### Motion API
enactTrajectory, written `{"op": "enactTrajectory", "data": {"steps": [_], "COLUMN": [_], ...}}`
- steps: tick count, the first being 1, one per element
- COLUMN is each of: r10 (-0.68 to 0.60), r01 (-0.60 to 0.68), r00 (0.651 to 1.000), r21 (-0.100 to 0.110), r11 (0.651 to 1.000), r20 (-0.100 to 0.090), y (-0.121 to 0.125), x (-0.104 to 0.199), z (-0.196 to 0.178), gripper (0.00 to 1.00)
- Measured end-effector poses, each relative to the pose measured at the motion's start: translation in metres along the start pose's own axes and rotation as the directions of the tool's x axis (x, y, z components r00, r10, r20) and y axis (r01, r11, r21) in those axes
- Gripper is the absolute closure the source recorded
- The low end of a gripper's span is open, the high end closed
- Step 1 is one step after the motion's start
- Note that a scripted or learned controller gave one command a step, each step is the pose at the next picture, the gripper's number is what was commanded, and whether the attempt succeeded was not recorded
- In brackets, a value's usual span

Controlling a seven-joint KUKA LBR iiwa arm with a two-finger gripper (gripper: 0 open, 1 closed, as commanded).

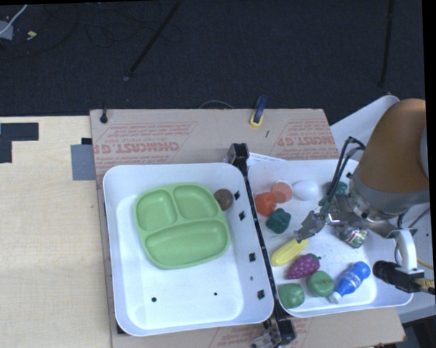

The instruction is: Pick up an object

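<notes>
gripper (pixel 308 229) sits low in the right bin (pixel 382 294) | fingers look spread, nothing between them | tips just above the yellow corn (pixel 288 252)

Left bin (pixel 129 296) holds a green divided tray (pixel 180 225), tilted slightly, with a brown ball (pixel 223 198) touching its upper right corner. Both bins sit on a cardboard sheet (pixel 173 139) with reversed red print, on a light wood bench (pixel 41 249). Blue-and-yellow clamp (pixel 258 112) on the cardboard's far edge. Black clip (pixel 239 153) at the top of the seam between the bins. Dark grey squares (pixel 80 161) on the bench, left of the cardboard. Dark carpet (pixel 198 48) behind.
</notes>
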State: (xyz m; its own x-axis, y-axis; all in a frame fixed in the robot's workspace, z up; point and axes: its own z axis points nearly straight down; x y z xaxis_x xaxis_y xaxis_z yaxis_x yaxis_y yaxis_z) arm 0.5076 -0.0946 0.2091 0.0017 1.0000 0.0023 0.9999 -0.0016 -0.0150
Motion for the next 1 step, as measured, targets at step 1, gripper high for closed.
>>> {"op": "enactTrajectory", "data": {"steps": [1], "r10": [-0.002], "r01": [0.002], "r00": [1.000], "r21": [-0.011], "r11": [1.000], "r20": [0.001], "y": [0.0025], "x": [-0.0003], "z": [-0.0057], "gripper": [0.00]}}
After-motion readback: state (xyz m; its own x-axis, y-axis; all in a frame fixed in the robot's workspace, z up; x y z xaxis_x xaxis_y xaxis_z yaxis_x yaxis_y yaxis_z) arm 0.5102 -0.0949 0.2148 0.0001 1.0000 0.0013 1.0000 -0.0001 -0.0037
